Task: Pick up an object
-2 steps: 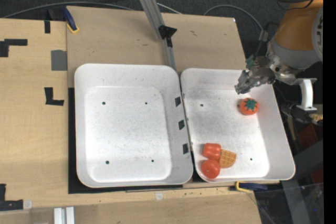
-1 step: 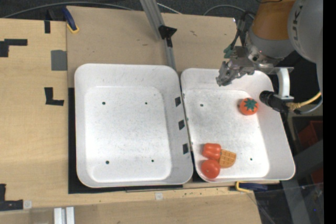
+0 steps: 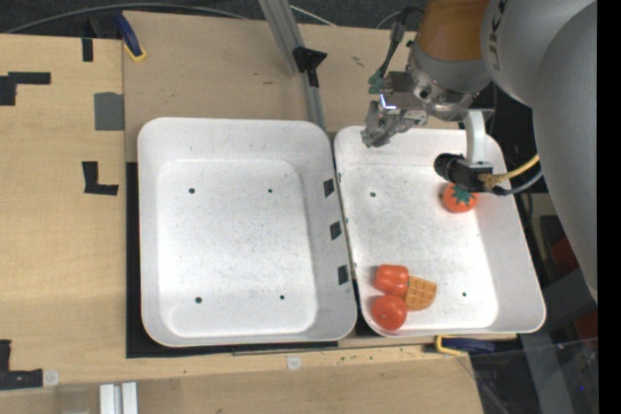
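Observation:
The right bin holds a small orange-red toy with a green top near its far right wall. By its near left corner lie a red pepper-like piece, a red round piece and a tan waffle-like piece, all touching. My gripper hangs over the far left corner of the right bin, above the rim, well away from all these pieces. Nothing shows between its fingers.
The left bin sits beside the right one, its rim touching. A grey metal pole slants in from the top down to the gap between the bins. Black cable parts hang near the orange-red toy.

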